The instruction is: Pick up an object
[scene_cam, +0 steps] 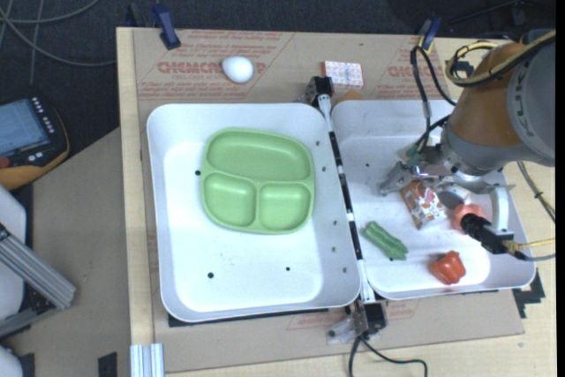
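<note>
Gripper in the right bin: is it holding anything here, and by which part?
Cannot be told. The gripper is down at the snack packet in the right bin, but no grip shows.

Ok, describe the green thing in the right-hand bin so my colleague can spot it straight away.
Look at the right bin, the one the arm reaches into. Near its left wall, toward the front, lies the green pickle-shaped piece, long and slanted. It is the one green item there; the red pepper nearby is rounder.

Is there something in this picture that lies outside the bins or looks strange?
Two things lie outside the bins, on the cardboard behind them: a white egg-shaped object behind the left bin, and a small patterned block near the divider. Inside the left bin, the green divided plate sits flat, slightly turned.
</note>
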Available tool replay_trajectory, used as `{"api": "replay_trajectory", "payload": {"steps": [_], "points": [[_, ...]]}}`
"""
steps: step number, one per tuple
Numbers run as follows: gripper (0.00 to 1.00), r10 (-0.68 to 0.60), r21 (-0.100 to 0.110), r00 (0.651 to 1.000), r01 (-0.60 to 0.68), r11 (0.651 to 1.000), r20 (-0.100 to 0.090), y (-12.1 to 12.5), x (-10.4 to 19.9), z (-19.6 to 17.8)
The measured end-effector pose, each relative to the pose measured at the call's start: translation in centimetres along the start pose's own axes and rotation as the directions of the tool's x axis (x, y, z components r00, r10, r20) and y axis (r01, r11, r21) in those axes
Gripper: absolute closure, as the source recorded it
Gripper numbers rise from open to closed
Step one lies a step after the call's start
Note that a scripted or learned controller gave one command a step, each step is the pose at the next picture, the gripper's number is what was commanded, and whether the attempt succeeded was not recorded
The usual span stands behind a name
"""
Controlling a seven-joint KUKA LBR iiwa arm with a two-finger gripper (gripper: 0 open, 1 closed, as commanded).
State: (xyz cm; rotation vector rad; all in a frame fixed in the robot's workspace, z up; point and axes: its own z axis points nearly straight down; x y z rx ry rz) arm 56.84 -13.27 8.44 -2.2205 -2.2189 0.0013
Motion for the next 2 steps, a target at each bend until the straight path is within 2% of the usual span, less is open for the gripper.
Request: {"api": "replay_trajectory", "payload": {"steps": [1,2], "points": [[1.00,0.000,-0.004,1.000,0.000,1.000,0.001,0.1,0.0,-1.1],[1.00,-0.003,-0.005,1.000,0.003,1.000,0.000,1.1,5.9,-10.1]]}}
